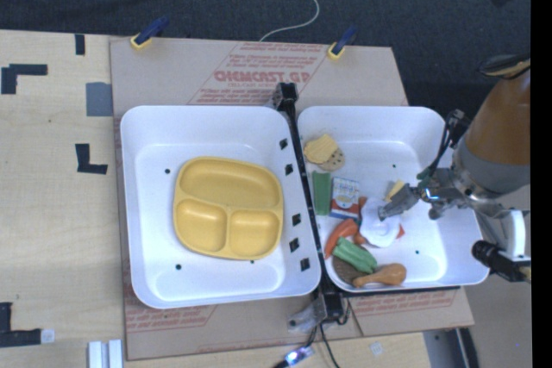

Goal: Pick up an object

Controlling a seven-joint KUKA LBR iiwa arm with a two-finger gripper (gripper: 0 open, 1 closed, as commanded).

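Observation:
My gripper [398, 204] reaches in from the right and hangs low over the middle of the right bin [431, 127]. Just under and left of its tip lies a white piece with a red edge [382, 231], and a small yellow piece [395, 188] shows right above the tip. Further left are a small printed carton [346, 195], a green block [322, 192] and a tan cookie [323, 151]. Toward the front lie a red-orange pepper [342, 230], a green vegetable [354, 255] and a brown drumstick [380, 276]. I see nothing gripped.
The left bin [142, 185] holds a yellow divided plate [228, 207]. A black divider rail [297, 185] runs between the two bins. The arm's grey body with its orange band [504, 134] stands over the right bin's right wall.

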